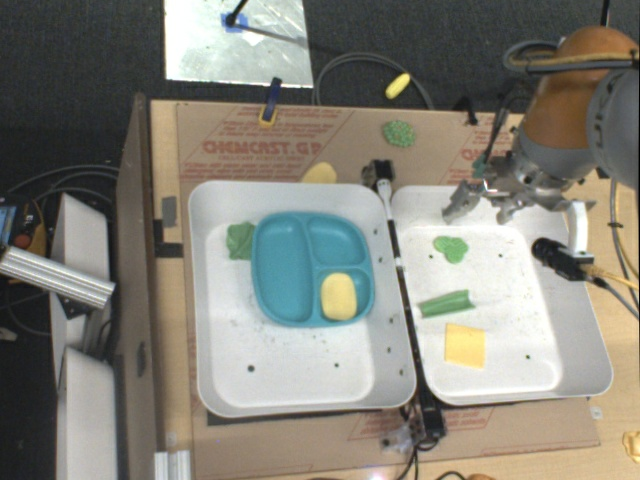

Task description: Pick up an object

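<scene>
My gripper hangs over the far edge of the right bin, open, with nothing between its fingers. Just in front of it, a small green leafy piece lies on the bin floor. Nearer the front lie a green stick and a flat yellow square. The left bin holds a blue divided plate with a yellow rounded piece in its right compartment. A green leaf piece lies beside the plate's left rim.
Behind the bins, on the cardboard, lie a green round piece, a yellow piece against the left bin's far rim and a small yellow item. A raised divider runs between the bins.
</scene>
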`<state>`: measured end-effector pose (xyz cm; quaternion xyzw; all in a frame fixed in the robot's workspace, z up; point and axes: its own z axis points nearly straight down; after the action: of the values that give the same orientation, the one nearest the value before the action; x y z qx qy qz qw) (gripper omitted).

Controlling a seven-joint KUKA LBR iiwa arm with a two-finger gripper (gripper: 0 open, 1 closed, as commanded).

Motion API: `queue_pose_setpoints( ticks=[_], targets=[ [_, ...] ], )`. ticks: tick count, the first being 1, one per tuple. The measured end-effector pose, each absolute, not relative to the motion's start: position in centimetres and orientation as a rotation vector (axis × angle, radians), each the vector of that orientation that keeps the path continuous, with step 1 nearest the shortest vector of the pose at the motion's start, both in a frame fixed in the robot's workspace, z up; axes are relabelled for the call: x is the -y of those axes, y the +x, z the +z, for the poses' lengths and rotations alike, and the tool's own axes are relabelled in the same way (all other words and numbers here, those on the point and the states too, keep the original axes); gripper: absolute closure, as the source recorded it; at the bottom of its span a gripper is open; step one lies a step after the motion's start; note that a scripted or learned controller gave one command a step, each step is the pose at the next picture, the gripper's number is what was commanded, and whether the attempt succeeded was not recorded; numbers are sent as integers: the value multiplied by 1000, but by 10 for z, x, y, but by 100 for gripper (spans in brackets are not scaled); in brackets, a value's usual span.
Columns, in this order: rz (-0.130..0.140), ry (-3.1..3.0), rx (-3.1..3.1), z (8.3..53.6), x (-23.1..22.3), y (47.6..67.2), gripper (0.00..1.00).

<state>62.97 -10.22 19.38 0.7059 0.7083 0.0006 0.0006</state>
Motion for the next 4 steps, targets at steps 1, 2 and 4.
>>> queue_pose_setpoints(
  ticks=[1,2,4],
  targets=[
    [3,2212,-2225,80,95,633,0],
    [3,2219,-2217,86,143,641,0],
    [1,2216,-2229,82,154,659,0]
  ],
)
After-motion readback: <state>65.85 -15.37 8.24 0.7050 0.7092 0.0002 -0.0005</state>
